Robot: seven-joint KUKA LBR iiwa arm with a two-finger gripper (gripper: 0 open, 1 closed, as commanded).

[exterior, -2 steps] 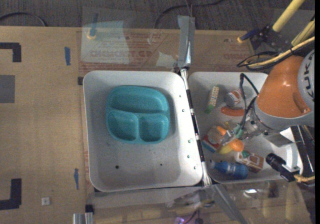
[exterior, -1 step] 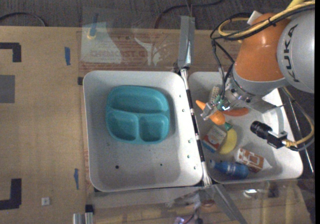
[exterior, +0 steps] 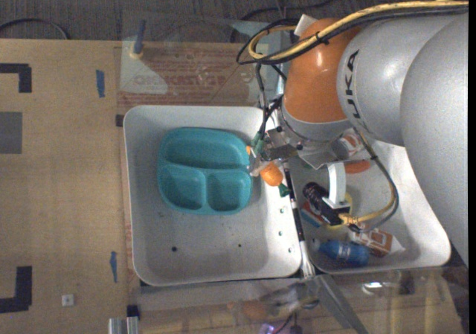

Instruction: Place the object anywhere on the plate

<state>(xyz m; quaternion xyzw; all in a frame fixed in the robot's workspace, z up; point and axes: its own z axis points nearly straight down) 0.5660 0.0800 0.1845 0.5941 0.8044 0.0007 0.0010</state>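
The claw (exterior: 265,164) seems to pinch a small orange object (exterior: 272,174) — the view is blurry — just beside the teal plate's (exterior: 202,179) right rim. Released here, it could fall outside the plate.

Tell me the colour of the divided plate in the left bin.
Teal, a blue-green; the plate shows clearly in the camera view, lying in the left bin.

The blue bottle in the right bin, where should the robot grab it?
Probably across the middle of the blue bottle, coming straight down from above. It lies on its side along the bin's near wall, so its rounded body faces up. A small box sits close by its right end, so the ends look crowded.
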